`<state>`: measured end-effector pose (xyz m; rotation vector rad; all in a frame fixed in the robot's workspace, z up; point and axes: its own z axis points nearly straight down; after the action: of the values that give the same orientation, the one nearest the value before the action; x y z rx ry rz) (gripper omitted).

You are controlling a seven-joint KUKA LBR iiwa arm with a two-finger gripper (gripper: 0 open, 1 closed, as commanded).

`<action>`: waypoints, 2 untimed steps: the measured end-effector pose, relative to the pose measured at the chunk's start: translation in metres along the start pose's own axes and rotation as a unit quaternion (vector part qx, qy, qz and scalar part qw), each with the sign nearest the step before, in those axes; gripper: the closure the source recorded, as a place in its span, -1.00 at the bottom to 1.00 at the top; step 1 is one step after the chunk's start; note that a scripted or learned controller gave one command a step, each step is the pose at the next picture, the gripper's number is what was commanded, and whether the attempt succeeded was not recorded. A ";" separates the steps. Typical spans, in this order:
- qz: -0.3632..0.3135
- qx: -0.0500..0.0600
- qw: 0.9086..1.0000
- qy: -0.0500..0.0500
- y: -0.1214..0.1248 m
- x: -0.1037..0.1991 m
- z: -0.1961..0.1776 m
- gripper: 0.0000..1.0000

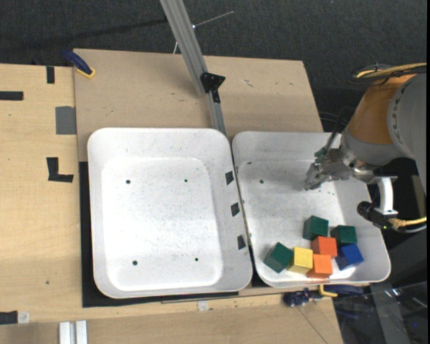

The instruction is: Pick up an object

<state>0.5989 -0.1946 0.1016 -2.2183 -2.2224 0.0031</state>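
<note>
Several small blocks lie clustered at the near right of the right bin [272,156]: a green block [316,227], another green one [344,234], an orange block [325,246], a blue block [350,255], a yellow block [302,257], a second orange block [322,264] and a dark green block [278,256]. My gripper [315,178] hangs over the right bin's far right part, pointing down, up-frame of the blocks and apart from them. Nothing shows between its fingertips.
The left bin [158,149] sits beside the right one on the wooden bench. A metal pole [190,41] slants across the far side. The arm's grey and orange wrist [376,120] enters from the right. A blue-and-yellow tool [79,63] lies far left.
</note>
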 end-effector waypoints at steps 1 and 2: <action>0.001 -0.003 1.000 0.000 0.007 -0.004 -0.045 1.00; 0.001 -0.003 1.000 0.000 0.000 -0.004 -0.090 1.00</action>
<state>0.5995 -0.1989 0.1921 -2.2233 -2.2240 -0.0026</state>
